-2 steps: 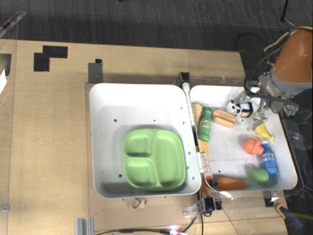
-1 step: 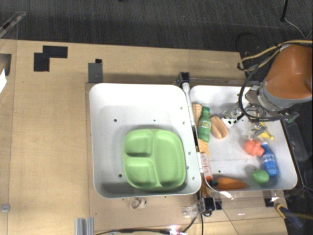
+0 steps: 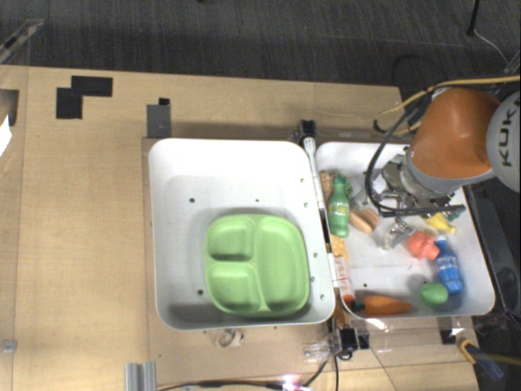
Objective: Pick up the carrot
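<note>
Carrot [image 3: 388, 305]: lay on its side along the near wall of the right bin, toward that bin's near-left corner, pointing left to right; nothing touched it.
Gripper [image 3: 397, 233]: hung low over the middle of the right bin, well apart from the carrot and farther from the camera than it; its metal end was a blur among the toys, so how wide it stood, and whether it had hold of anything, could not be told.
Arm [image 3: 456, 137]: reached in from the right, its orange band above the far part of the right bin, with black cables looping beside it.
Right bin [image 3: 485, 298]: white and shallow, holding a clutter of small toys.
Green bottle [image 3: 338, 210]: stood against the left wall of the right bin, far from the carrot.
Red piece [image 3: 422, 246]: lay just right of the gripper.
Blue bottle [image 3: 448, 272]: lay near the right wall, just beyond a green round toy [image 3: 435, 294].
Left bin [image 3: 175, 177]: white, beside the right bin.
Green divided plate [image 3: 257, 262]: sat in the near part of the left bin.
</note>
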`<state>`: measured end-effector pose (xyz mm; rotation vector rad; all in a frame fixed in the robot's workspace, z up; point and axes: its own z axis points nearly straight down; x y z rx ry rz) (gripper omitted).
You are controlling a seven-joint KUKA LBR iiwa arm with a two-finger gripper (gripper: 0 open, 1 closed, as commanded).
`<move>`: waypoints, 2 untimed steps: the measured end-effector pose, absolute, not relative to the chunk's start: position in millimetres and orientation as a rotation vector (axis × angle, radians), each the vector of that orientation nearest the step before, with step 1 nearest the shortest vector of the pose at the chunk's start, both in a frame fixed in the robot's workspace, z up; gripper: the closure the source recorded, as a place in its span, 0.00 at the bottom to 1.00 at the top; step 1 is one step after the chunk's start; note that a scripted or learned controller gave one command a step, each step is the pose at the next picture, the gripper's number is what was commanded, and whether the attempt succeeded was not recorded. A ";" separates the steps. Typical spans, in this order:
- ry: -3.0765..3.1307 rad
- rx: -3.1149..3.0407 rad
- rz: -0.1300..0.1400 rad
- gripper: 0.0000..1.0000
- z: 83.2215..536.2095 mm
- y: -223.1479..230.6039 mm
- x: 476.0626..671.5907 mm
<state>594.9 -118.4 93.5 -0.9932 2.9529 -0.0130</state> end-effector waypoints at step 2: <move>3.078 -0.485 -0.010 0.00 94.1 -83.7 581.3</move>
